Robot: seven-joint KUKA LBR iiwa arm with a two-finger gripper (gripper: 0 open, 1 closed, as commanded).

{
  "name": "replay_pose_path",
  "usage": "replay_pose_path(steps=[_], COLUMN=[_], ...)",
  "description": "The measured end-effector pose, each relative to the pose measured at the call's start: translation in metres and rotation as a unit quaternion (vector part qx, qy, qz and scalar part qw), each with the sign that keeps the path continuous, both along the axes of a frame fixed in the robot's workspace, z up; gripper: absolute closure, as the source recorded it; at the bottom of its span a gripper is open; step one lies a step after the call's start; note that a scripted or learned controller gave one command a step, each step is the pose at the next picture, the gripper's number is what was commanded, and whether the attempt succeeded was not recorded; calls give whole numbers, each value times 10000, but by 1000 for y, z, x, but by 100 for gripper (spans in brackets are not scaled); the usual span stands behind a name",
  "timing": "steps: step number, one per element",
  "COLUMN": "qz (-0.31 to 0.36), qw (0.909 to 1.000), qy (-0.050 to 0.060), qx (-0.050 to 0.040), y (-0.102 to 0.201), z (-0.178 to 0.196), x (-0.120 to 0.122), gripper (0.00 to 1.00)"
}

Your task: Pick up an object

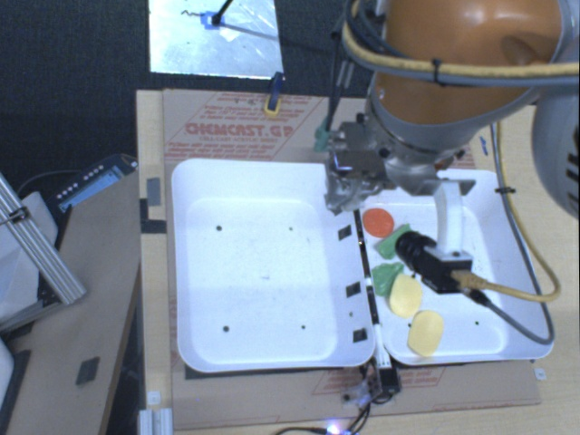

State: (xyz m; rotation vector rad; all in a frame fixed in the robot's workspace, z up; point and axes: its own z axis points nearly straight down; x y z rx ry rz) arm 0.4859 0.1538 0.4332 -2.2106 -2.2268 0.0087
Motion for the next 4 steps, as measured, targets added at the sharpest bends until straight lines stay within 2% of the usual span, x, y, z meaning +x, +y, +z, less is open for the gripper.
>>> replay_pose_path(steps=[1, 2, 3, 4], qz=[21, -12, -11, -32], qw=[10000, 9999, 10000, 10000], qy=[15, -112, -84, 38], qx=[-4, 49, 34, -30], y=[86, 81, 80, 80], z=[-120, 26, 107, -127], x=[-2, 1, 1, 8], gripper=[100, 100, 100, 100])
